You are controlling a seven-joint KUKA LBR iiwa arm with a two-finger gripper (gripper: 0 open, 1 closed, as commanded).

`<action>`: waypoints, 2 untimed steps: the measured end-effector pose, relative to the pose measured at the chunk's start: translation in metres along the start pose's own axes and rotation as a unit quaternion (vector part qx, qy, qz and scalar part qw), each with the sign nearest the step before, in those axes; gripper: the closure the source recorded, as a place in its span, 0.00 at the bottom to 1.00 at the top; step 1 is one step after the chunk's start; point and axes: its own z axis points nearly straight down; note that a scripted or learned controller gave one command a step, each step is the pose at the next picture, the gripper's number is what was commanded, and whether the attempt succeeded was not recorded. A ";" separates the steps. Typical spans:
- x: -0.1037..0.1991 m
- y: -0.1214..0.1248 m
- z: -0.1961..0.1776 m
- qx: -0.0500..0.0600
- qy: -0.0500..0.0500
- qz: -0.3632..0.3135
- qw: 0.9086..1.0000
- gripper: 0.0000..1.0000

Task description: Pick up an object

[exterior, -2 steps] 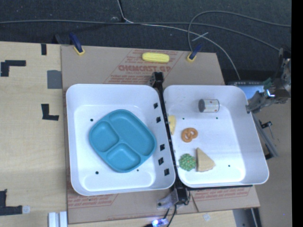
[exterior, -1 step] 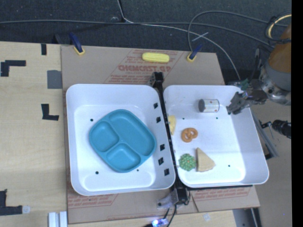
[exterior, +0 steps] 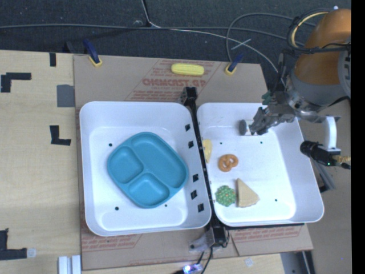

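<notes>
Jaws [exterior: 251, 127] hover low over the right bin's far end; whether they are spread or closed cannot be told.

From above, a pretzel [exterior: 227, 162], a green ball [exterior: 225, 195] and a wedge [exterior: 246, 194] lie nearer in the right bin [exterior: 296, 170], well apart from the jaws, likely candidates. A blue tray [exterior: 147, 169] fills the left bin [exterior: 94, 153].

Two glossy white plastic bins [exterior: 88, 153] sit on matt brown cardboard [exterior: 142, 81] over a pale wood-grain tabletop [exterior: 28, 170]; the blue divided plate [exterior: 147, 169] looks like smooth plastic.
</notes>
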 end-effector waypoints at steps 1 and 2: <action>0.060 0.002 0.008 0.001 0.000 0.000 1.000 1.00; 0.106 0.016 0.010 0.001 0.000 0.001 1.000 1.00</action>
